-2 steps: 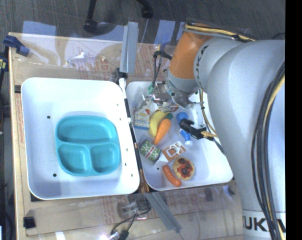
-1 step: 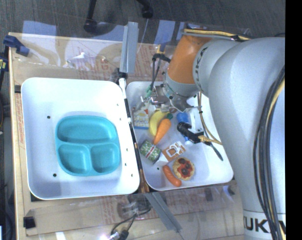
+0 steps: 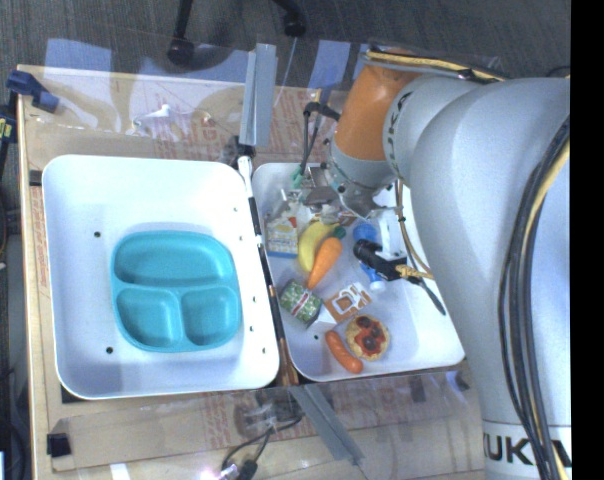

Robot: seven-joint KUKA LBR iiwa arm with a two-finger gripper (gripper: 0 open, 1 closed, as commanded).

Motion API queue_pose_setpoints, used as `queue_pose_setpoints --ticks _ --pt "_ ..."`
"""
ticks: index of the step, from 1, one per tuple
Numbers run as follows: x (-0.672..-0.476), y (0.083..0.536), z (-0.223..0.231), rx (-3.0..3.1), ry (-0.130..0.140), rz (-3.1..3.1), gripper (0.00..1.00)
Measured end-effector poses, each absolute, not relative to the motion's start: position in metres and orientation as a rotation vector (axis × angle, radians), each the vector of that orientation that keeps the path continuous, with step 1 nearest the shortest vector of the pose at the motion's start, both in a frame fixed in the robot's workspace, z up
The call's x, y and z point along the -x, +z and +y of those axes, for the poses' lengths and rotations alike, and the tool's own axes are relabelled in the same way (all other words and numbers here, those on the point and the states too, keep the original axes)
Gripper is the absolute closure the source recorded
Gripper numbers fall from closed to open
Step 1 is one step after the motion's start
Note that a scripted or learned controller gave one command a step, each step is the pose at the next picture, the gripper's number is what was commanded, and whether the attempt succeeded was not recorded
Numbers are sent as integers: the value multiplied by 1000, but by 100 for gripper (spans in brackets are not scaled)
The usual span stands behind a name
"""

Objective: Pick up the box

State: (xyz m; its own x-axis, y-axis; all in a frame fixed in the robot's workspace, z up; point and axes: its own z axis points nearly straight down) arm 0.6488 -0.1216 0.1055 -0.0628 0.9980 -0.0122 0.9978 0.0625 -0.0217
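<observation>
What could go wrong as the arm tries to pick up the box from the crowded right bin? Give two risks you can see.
1. The box lies against the right bin's left wall with the banana and carrot close beside it, so the fingers may catch a neighbour instead.
2. The gripper sits above the clutter, and the arm hides part of the bin, so a bad grasp may go unseen.

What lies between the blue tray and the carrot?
In the camera view, between the blue tray and the carrot run the two bins' adjoining rims; the green can lies slightly below that line.
</observation>
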Motion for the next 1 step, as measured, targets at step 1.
queue_pose_setpoints --ticks 1 --pt "-647 105 -122 2166 26 -2271 0"
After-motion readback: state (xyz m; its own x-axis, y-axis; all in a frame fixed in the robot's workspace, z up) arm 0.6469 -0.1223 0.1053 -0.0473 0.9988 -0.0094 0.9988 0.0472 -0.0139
